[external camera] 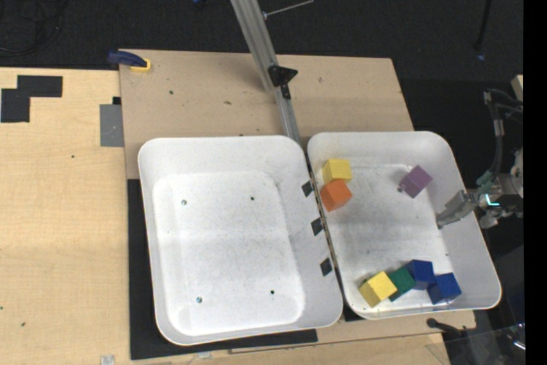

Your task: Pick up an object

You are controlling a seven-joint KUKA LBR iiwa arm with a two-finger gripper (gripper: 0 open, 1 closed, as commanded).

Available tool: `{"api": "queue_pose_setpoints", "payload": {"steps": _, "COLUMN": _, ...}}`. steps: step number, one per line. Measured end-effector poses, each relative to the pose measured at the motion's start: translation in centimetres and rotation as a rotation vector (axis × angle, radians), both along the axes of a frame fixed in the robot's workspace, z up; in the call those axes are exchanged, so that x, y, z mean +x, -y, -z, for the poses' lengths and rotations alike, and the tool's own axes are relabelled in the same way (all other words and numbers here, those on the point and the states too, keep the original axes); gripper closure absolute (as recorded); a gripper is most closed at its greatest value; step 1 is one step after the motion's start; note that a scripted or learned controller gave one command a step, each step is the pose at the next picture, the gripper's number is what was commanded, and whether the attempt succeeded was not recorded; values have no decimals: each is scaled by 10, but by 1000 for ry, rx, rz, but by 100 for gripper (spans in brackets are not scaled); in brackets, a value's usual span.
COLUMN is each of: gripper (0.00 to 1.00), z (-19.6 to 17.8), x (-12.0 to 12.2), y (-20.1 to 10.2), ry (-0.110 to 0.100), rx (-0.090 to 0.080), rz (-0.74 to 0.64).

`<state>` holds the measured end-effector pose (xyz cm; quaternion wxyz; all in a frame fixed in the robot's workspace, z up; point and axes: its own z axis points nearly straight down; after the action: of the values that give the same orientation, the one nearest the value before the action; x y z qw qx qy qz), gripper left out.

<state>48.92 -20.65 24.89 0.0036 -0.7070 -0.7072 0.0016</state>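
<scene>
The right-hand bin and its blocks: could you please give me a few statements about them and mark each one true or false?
1. The yellow block near the divider sits directly against the orange block. True.
2. The purple block lies in the left bin. False: it lies in the right bin, toward its far right side.
3. The green block sits between a second yellow block and the blue blocks. True.
4. The gripper holds the purple block. False: it is at the bin's right rim, apart from that block.
5. All the blocks are in the right bin. True.
</scene>
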Motion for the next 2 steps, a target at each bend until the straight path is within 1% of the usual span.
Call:
{"api": "queue_pose_setpoints", "payload": {"steps": 1, "gripper": 0, "z": -2, "x": 1, "y": 0, "ry": 5, "rx": -1, "rz": 1}}
{"api": "queue_pose_setpoints", "payload": {"steps": 2, "gripper": 0, "z": 42, "x": 2, "y": -3, "ry": 0, "rx": 0, "rz": 1}}
